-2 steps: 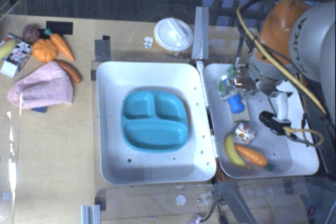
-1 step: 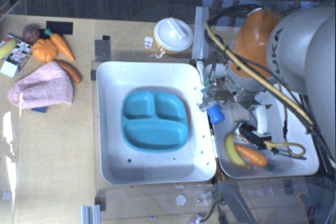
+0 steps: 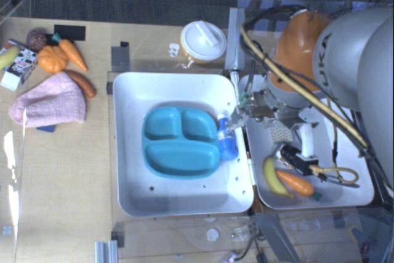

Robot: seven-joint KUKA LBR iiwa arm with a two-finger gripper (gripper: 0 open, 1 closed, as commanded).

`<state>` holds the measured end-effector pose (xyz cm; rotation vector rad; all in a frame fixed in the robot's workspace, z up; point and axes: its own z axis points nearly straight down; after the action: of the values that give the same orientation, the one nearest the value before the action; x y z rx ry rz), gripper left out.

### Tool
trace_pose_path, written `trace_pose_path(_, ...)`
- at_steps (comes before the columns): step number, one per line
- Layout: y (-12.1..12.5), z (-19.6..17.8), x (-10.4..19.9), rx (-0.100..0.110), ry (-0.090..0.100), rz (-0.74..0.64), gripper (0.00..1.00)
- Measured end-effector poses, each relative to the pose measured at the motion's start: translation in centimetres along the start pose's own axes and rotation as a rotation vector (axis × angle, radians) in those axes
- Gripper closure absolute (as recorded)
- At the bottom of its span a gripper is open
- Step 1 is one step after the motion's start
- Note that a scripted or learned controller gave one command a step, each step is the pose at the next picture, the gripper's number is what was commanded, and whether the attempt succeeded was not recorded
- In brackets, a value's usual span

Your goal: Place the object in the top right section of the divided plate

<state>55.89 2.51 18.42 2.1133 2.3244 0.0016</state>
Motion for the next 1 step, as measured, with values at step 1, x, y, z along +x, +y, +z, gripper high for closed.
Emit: trace_pose_path(1,3.01,-8.25,2.93,-0.004,0.000,0.078,0.00)
